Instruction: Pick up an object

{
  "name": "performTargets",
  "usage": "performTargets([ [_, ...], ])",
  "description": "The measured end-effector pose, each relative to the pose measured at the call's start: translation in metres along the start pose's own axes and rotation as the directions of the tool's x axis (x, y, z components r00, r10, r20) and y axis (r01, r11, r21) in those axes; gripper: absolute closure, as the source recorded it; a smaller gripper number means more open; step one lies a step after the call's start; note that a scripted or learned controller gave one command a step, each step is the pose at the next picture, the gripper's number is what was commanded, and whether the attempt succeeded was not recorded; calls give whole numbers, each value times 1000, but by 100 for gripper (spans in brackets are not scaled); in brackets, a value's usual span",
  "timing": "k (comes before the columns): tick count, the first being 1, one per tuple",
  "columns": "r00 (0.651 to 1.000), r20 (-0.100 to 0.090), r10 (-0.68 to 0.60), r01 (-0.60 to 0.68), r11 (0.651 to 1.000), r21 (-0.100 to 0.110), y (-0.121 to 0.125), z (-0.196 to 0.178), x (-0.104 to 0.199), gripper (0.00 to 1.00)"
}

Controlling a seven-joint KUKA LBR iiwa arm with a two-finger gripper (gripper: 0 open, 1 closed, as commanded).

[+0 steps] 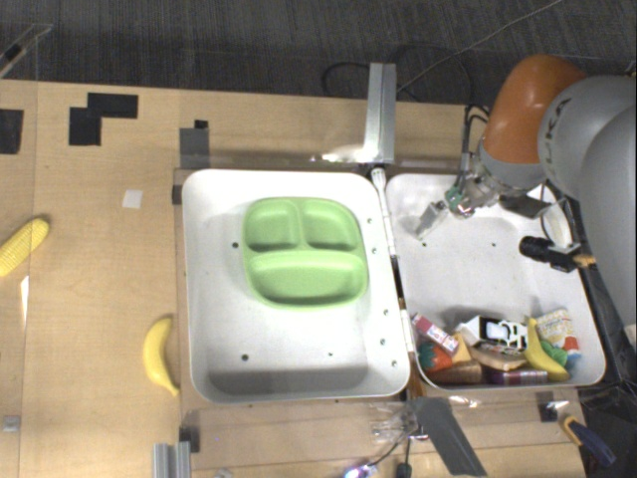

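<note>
Two white bins [199,267], one green tray [302,249], two bananas [159,354]; end effector [438,212] state unclear.

Grey rounded arm casing [597,132] seen at the right, a glossy orange band [518,108] set above the wrist, a small metallic gripper [438,212] with a greenish part fitted below, black cables [552,222] run alongside the wrist.
</note>
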State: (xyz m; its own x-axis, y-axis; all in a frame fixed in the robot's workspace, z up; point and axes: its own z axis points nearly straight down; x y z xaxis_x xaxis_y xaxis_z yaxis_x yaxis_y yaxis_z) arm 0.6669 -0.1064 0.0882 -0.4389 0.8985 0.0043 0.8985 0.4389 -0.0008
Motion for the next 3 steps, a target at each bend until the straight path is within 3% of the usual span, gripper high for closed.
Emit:
performTargets([
  [1, 1000, 12, -5, 5, 1000, -16, 5, -15, -1, 100],
  [2, 977, 9, 215, -215, 977, -13, -56, -1, -11, 100],
  [3, 944, 8, 331, -331, 944, -15, -46, -1, 8, 100],
])
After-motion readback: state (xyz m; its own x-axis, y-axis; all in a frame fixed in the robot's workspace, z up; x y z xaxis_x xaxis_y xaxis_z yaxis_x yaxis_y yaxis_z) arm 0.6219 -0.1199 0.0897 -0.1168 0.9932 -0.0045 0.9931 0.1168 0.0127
